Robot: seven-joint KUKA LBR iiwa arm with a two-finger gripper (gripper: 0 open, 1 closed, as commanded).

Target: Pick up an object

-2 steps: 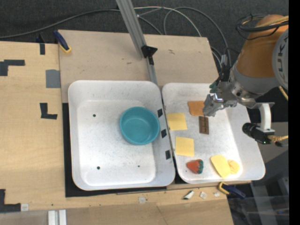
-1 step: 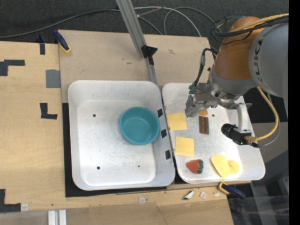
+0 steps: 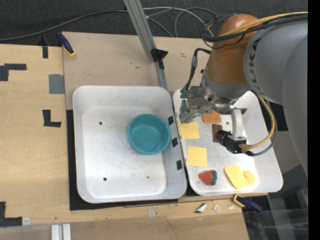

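Hovering low in the right bin (image 3: 270,184), the jaws sit beside a yellow slice (image 3: 189,130); their state unclear.

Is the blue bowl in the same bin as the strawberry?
No, the blue bowl sits in the left bin; the strawberry lies in the right bin.

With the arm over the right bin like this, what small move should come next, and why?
Probably a short descent onto the upper yellow square. The gripper hangs at that square's upper edge in the right bin, and nothing visible is held. The orange piece lies close beside it, so going straight down seems safer than shifting sideways. How high the gripper is above the bin is hard to judge.
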